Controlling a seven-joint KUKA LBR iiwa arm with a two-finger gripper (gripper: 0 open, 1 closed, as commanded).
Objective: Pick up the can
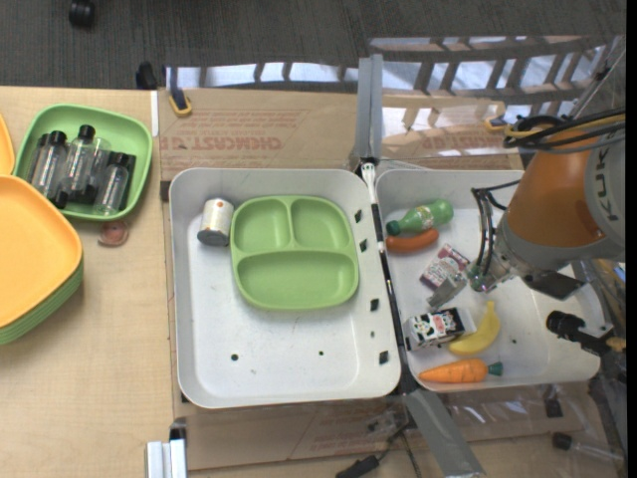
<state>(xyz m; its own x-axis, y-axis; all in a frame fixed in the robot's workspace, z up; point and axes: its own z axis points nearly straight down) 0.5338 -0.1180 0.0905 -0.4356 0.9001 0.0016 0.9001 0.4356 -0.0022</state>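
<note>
The can (213, 221), a small silver cylinder lying on its side, rests in the left bin (199, 366) by the upper left corner of a green divided plate (295, 251). My gripper (468, 282) is far off to the right, low inside the right bin (557, 366), under the arm's orange band (557, 202). It hangs beside a small pink-and-white packet (448, 264) and just above a banana (480, 332). Nothing of the can is near it.
The right bin also holds a green bottle (423, 214), a red pepper (411, 239), a black-and-white box (436, 327) and a carrot (456, 371). On the bench at left stand a green tray of vials (82, 162) and stacked orange plates (35, 267).
</note>
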